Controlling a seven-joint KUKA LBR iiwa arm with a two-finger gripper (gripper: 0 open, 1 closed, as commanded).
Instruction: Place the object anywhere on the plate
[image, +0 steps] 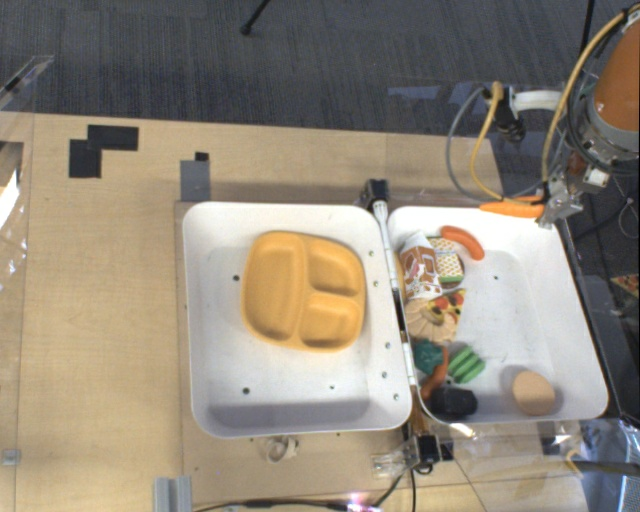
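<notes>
Pretty evenly lit overall, bright but not harsh, looks like diffuse overhead light. The left bin (205, 300) goes nearly blown out along its rim, and its lower wall carries a soft grey shadow. The plate (303, 290) throws only a faint shadow around its edge, its dividers gently shaded. Some glare on the clear sheet (20, 82) at the far left edge, well away from the gripper (556, 205). The gripper itself is small and soft, hard to read detail there. The small pile of items in the right bin (560, 330) looks mushy too. Tiny pink flare at bottom centre.
</notes>
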